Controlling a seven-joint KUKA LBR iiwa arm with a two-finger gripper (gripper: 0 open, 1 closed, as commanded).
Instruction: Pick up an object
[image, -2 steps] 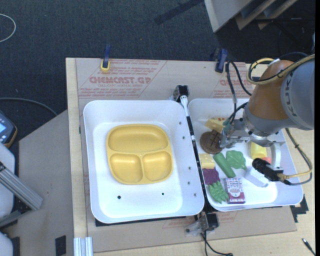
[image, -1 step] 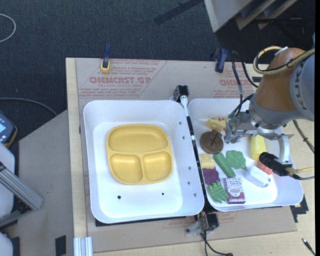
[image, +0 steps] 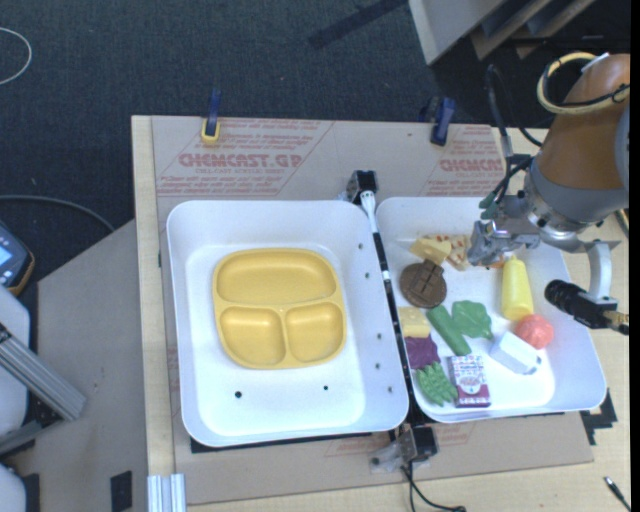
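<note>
gripper (image: 487, 250) hung over right bin (image: 590, 375), finger state unreadable. smooth yellow tray (image: 278, 305), three wells, sat in left bin (image: 190, 300); yellow bottle (image: 516, 288) at gripper's 4 o'clock.

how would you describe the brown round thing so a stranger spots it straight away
Start at the right white bin, the one crowded with toy food. Near its left wall, below the pale yellow pieces, lies the brown disc. It is the only dark brown, round piece, with a grid of grooves on top.

The arm (image: 585, 150) is showing a grey wrist under an orange band, black cables looping beside it, and a metallic gripper (image: 487, 250).
</note>
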